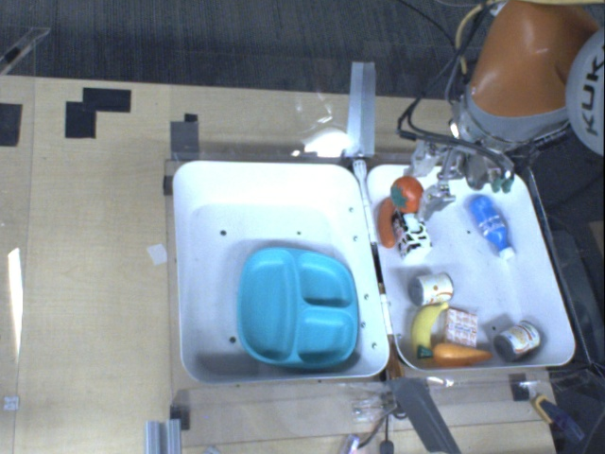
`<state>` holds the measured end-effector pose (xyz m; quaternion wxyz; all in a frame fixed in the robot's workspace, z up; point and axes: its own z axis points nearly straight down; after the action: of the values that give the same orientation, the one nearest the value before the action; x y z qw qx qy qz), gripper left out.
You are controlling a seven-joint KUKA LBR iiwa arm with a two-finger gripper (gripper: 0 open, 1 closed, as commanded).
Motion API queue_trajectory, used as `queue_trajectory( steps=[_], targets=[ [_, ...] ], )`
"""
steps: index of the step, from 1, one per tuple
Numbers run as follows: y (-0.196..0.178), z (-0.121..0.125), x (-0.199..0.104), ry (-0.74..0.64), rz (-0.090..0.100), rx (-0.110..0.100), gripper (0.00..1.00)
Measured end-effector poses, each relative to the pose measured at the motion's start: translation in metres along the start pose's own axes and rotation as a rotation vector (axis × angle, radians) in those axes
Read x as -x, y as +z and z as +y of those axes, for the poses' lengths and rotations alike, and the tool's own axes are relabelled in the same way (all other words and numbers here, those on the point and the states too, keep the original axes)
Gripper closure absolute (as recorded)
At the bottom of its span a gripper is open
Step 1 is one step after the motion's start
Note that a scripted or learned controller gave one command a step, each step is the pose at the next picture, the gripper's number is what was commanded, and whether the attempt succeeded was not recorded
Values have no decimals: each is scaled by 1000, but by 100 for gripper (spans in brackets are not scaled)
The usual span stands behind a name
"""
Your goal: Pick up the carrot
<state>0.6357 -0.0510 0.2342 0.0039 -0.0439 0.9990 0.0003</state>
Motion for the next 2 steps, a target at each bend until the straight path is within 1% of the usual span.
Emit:
queue_trajectory(
  steps=[1,2],
  targets=[
    [105,-48,26,-210,-7,-1,100],
    [112,-46,38,-420,-32,-13,100]
  ],
)
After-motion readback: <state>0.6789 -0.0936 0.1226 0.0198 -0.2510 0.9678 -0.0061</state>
